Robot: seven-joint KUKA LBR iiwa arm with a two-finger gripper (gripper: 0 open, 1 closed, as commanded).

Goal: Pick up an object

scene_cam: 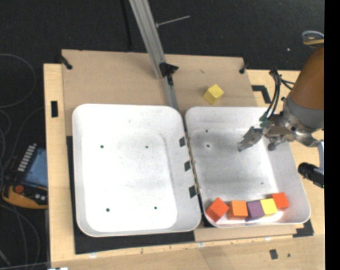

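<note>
Lying at the far left, off the bench [57, 167], is a handheld pendant [30, 173] with a blue screen and orange base, among dark cables on the floor. Next comes the left bin [85, 151], well to the left of the blocks and bare white inside apart from a few small dark dots. A grey metal pole [150, 38] slants down from the top of the view to the seam where the left bin touches the right bin [215, 128]. Just beyond the right bin's far rim, on the bare bench, sits a yellow cube [213, 93], apart from everything else. Along the right bin's near wall, a row of blocks lies side by side and touching: a red-orange block [218, 208] tilted at the left end, then an orange block [238, 208], a purple block [254, 208], a yellow block [268, 206] and a red block [280, 201] at the right end. Above that row, over the right bin's far right part, the gripper [261, 139] hangs with its two fingers spread apart and nothing between them, well clear of the blocks. The arm [308, 94] enters behind it, its orange band above the grey wrist.
</note>
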